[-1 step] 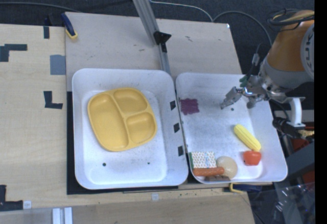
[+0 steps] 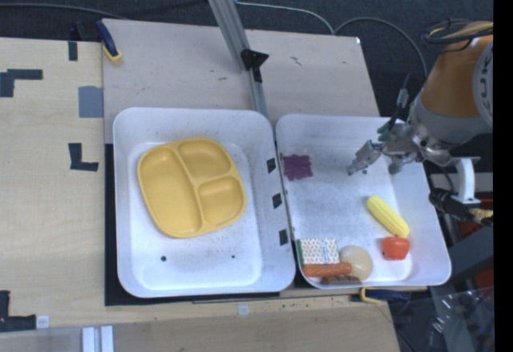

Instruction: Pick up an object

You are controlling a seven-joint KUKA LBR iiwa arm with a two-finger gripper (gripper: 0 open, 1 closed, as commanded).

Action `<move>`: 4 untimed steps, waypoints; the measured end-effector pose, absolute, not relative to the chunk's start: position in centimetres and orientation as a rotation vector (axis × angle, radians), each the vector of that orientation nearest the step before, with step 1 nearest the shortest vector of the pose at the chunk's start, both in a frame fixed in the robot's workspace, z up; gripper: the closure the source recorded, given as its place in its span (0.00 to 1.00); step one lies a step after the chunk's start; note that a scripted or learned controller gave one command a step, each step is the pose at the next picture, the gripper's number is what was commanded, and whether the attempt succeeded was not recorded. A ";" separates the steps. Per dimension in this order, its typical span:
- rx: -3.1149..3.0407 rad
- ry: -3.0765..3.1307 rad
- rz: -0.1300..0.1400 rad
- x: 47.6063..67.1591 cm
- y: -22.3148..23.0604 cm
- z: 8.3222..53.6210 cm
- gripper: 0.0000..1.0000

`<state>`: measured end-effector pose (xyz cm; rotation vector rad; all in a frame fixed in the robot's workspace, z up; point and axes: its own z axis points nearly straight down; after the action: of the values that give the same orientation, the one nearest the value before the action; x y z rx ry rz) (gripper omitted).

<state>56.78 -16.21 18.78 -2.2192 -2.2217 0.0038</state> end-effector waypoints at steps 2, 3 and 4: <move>-2.210 -2.222 0.005 61.7 -10.5 15.2 0.00; -2.221 -2.214 0.009 54.9 -12.5 14.3 0.00; -2.231 -2.226 -0.001 62.2 -20.8 18.7 0.00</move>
<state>62.16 -20.76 18.72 -2.2309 -2.2262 -0.0012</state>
